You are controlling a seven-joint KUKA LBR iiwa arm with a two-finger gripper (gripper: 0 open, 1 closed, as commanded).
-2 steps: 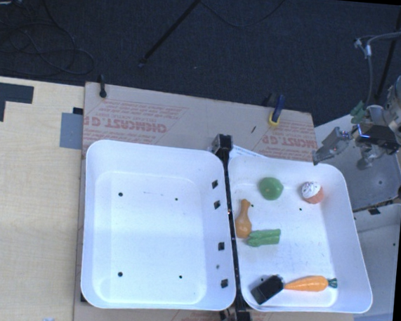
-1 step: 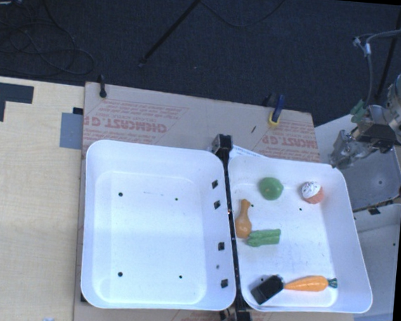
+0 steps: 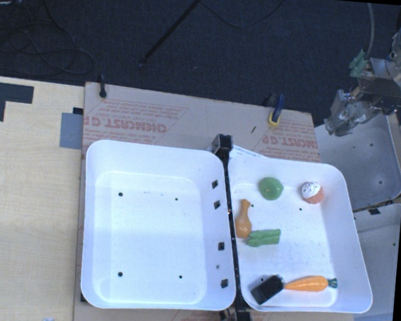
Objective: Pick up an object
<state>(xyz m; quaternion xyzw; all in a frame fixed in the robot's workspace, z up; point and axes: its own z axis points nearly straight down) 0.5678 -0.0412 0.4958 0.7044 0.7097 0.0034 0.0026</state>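
Hovering at the upper right, your gripper (image 3: pixel 341 124) sits well clear of both bins; you cannot tell its grasp state. Your carrot (image 3: pixel 308 283) lies in the right bin (image 3: pixel 353 227), beside a black block (image 3: pixel 267 289).

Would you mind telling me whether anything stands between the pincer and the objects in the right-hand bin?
Nothing visible does. The pincer hangs outside the right bin, past its far right corner. The white-and-orange ball and green ball lie nearest that corner, apart from each other, with nothing over them.
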